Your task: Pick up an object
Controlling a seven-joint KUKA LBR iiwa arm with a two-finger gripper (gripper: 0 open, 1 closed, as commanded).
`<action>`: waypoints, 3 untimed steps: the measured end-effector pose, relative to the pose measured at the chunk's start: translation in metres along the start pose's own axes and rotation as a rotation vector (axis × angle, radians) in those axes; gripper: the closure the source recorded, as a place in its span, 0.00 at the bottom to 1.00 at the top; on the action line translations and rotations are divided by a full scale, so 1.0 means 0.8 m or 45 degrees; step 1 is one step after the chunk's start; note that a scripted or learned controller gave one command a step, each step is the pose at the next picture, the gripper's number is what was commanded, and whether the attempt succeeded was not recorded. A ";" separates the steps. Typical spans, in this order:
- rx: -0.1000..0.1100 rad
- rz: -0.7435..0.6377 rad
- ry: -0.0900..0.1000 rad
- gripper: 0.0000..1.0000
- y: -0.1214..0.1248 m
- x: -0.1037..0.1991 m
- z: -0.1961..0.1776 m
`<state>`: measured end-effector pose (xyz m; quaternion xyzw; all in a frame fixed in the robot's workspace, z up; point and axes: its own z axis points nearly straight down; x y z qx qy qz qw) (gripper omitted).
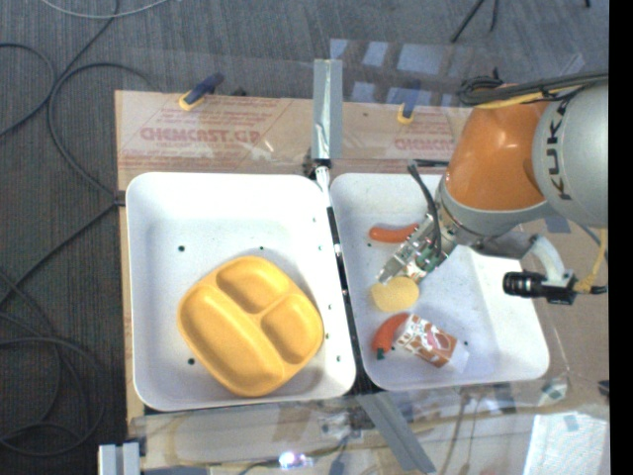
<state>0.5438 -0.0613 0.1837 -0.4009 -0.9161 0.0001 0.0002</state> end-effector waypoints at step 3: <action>0.003 0.560 0.001 1.00 -0.042 0.026 0.001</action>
